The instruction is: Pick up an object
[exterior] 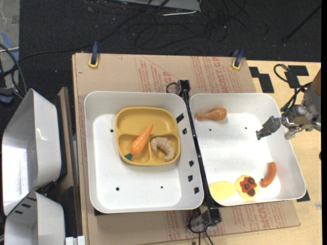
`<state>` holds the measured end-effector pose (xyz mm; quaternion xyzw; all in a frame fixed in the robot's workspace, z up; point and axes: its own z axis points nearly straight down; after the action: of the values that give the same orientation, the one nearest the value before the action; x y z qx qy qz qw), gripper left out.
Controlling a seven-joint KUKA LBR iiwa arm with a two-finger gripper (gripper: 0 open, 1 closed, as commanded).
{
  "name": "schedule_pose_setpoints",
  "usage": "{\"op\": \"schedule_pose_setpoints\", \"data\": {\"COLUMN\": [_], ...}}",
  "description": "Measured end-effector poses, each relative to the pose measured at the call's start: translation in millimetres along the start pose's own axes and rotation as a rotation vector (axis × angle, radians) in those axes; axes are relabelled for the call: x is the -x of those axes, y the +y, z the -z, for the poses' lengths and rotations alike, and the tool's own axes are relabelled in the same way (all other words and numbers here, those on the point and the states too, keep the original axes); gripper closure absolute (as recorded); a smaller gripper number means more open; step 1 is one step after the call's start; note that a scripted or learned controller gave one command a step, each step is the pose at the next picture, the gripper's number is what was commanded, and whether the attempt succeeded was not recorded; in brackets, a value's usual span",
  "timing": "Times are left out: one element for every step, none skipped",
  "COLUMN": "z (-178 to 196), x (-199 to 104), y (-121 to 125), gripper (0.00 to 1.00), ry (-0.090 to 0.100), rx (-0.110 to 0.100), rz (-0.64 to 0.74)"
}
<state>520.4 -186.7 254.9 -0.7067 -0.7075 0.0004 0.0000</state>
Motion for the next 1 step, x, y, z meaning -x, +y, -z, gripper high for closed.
{"op": "schedule_pose_setpoints", "data": {"z": [-43.5], "x": [-3.6], "y": [-1.0], "gripper": [0.00], "ry": [0.001], "rx": [-0.004], "rz": [-0.002]}}
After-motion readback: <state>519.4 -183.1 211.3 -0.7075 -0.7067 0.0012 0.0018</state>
